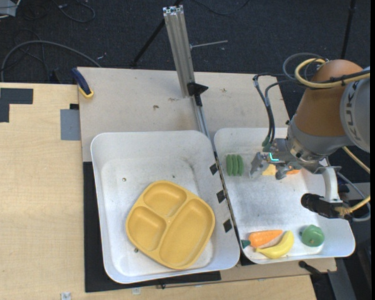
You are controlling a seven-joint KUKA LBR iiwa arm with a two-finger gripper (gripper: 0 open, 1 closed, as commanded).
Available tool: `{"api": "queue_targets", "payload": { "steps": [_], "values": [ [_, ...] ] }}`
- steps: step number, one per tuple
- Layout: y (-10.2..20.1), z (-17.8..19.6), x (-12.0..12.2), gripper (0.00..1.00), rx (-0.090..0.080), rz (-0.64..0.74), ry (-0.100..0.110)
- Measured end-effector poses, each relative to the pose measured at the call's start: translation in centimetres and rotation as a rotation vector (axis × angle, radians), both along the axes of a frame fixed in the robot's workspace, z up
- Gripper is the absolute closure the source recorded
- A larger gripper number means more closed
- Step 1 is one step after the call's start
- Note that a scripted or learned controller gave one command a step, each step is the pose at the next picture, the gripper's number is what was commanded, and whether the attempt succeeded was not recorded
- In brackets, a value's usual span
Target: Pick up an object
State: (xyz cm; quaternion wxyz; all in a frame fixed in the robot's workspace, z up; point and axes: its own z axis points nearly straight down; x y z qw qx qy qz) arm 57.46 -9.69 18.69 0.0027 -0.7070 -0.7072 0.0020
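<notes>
**A:** Where is the thing to pick up?

**B:** Several candidates lie in the right bin (337, 245). Nearest the gripper (267, 165) is a small yellow and orange item (282, 172), in the upper middle of that bin, just beside or under the fingertips; it is partly hidden, and I cannot tell what it is.

**A:** Is it held?

**B:** I cannot tell. The gripper hangs low over the bin with a small teal light on it, but whether it is spread or closed is not clear from this slant, and nothing shows plainly between its tips.

**A:** What else is in that bin?

**B:** A green ridged object (235, 164) lies to the left of the gripper, near the bin's left wall. Along the near edge, a carrot (265, 237) and a banana (277, 247) lie touching, and a green round piece (312, 235) sits to their right.

**A:** And the other bin?

**B:** The left bin (112, 161) holds a yellow divided tray (170, 223) with three compartments, set askew toward the near right corner.

**A:** Farther out?

**B:** The grey and orange arm (328, 114) reaches in from the right. An aluminium post (180, 49) rises behind the bins, from the bench (131, 99).
</notes>
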Motion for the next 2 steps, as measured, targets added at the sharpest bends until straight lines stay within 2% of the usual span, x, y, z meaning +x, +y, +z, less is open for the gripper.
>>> {"api": "queue_targets", "payload": {
  "steps": [1, 2],
  "values": [
    [0.0, 0.1, 0.1, 0.00, 0.000, 0.000, -0.003],
    [0.8, -4.8, -0.3, 0.00, 0.001, -0.002, 0.002]
  ]
}}
